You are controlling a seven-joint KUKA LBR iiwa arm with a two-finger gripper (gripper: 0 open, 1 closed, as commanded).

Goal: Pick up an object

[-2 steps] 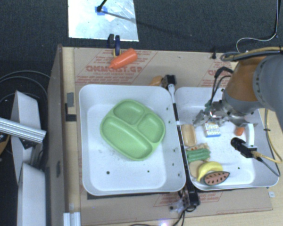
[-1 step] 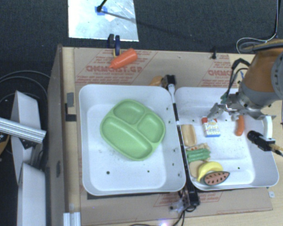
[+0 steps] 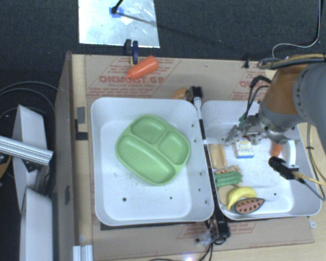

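- Claw (image 3: pixel 240 134): right-centre of the frame, low over the right bin (image 3: pixel 299 200); whether it is spread or pinched cannot be told.
- Candidate object: small blue-and-white box (image 3: pixel 244 149), just below the claw in the frame, apparently not gripped.
- Other items: tan block (image 3: pixel 218 156), green piece (image 3: pixel 228 177), banana (image 3: pixel 240 194) and watermelon slice (image 3: pixel 249 205) at lower centre; green divided plate (image 3: pixel 152 149) in the left bin (image 3: pixel 106 200).
- Advice: centre over the box, straddle its short sides, descend straight, close before lifting.
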